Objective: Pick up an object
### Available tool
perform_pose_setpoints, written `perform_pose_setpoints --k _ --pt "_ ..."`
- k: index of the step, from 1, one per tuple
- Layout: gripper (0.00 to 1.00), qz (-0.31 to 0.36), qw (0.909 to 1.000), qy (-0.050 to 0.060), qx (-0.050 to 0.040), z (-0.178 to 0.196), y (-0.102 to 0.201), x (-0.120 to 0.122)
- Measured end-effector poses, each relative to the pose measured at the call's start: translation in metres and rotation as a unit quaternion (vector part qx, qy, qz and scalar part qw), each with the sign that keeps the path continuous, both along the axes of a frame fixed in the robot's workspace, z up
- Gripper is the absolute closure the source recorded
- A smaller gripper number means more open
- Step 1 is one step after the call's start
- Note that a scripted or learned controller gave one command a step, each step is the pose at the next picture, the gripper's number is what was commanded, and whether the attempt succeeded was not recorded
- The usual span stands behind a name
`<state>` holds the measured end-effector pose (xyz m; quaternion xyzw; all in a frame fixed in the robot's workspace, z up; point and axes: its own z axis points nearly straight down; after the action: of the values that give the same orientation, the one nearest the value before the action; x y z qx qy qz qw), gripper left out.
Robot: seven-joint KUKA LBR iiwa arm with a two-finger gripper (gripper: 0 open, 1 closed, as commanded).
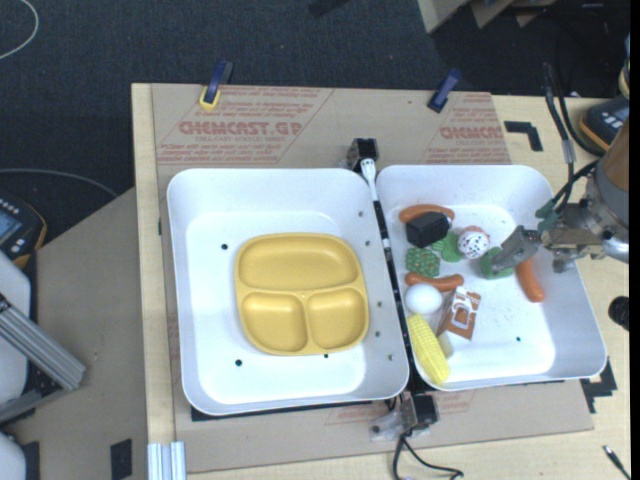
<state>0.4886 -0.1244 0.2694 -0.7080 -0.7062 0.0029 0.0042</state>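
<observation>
My gripper reaches in from the right and hangs low over the right bin, in its right half. Its tip is next to a small green piece and just left of an orange carrot-like piece. Whether it touches either one I cannot tell. To its left lie a white dotted ball, a black block, an orange sausage, a green leafy piece, a white egg, a brown and white packet and a yellow corn cob.
The left bin holds a yellow divided plate. A black divider rail runs between the two bins. Cables and the arm body crowd the right edge of the bench.
</observation>
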Motion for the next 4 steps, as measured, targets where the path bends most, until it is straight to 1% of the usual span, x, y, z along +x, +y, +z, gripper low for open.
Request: perform_pose_setpoints --k 1,2,3,4 --pt "0.0 0.001 1.0 -0.005 -0.001 0.005 0.0 0.002" --pt "0.0 0.001 1.0 -0.001 0.0004 -0.058 -0.003 0.005" --pt "0.0 0.001 1.0 -0.001 0.0006 -0.108 0.006 -0.001" --pt "0.0 0.001 1.0 -0.002 0.0002 -0.158 -0.001 0.005"
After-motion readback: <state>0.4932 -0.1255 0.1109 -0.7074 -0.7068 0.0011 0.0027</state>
